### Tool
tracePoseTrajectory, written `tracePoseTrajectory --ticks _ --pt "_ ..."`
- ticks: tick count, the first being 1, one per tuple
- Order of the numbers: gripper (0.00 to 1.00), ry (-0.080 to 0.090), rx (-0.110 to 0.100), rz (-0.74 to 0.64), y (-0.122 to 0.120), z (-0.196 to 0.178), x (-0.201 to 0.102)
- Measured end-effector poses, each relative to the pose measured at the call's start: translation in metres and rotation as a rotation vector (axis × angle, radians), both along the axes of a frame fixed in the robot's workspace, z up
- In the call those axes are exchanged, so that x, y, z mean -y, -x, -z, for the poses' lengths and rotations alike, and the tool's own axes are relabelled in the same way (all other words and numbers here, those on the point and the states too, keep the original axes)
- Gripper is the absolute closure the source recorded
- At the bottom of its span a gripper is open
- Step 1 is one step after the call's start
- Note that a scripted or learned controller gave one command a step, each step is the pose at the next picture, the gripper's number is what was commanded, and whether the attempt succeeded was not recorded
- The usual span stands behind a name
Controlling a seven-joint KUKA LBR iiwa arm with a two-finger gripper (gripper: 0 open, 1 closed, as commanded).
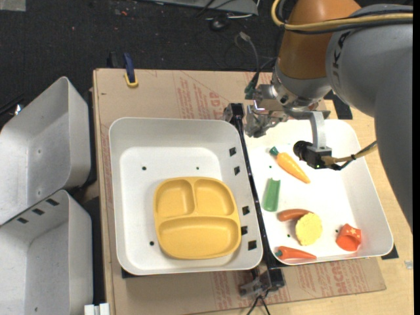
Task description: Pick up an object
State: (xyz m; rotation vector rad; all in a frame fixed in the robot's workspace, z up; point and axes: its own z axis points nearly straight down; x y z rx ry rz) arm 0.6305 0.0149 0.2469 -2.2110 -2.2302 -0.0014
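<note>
- Two white bins sit side by side on the counter (pixel 111 94); left bin (pixel 125 143) carries a yellow divided tray (pixel 195 217).
- Right bin (pixel 367 195) holds the pickable items: orange carrot (pixel 291 165) near its far-left corner, green piece (pixel 272 194) by the left wall, yellow round piece (pixel 308 229), red sausage-like piece (pixel 291 214) touching it, second carrot (pixel 294 254) at the near edge, red pepper-like piece (pixel 349 237) near the near-right corner.
- Pincer (pixel 259 120) hangs over the right bin's far-left corner, beside the divider; open or closed, cannot tell; nothing seen gripped.
- Step looks like approach, nothing lifted yet.
- Next move likely calls for centring over the nearest carrot, then descending.
</note>
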Motion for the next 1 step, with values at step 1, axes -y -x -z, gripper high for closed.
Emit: tracePoseTrajectory --ticks 1 --pt "1.00 0.000 0.001 0.001 0.0062 -0.0052 -0.0576"
